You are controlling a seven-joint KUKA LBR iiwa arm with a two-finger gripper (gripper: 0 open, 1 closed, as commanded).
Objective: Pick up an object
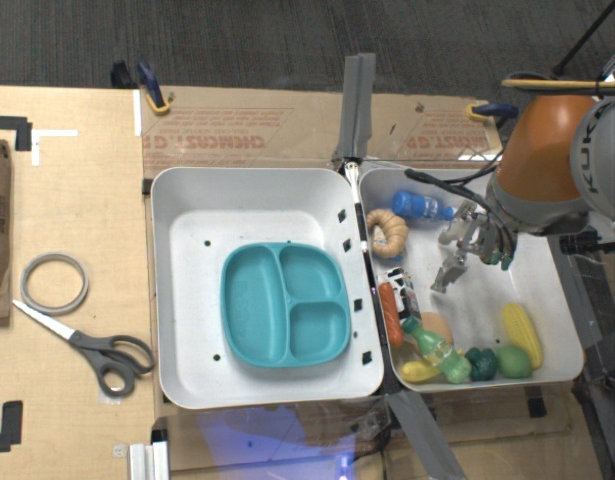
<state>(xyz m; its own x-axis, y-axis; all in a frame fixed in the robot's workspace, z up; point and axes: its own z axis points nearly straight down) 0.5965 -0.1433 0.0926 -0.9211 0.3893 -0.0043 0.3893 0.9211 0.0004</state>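
The right bin (547, 268) holds several toys. At its back lie a blue bottle (422, 206) and a tan ring-shaped pastry (389, 233). An orange carrot-like piece (389, 314) lies along the left wall. A yellow corn cob (522, 333), a lime-green ball (514, 361), dark green pieces (481, 363) and a yellow piece (417, 371) crowd the front. My gripper (449, 258) hangs over the bare middle of this bin, right of the pastry, open with nothing between its fingers.
A teal divided plate (285, 303) lies in the left bin (177, 268). Left of the bins, scissors (97, 350) and a tape roll (54, 281) rest on the bench. Cardboard (237, 133) lines the back.
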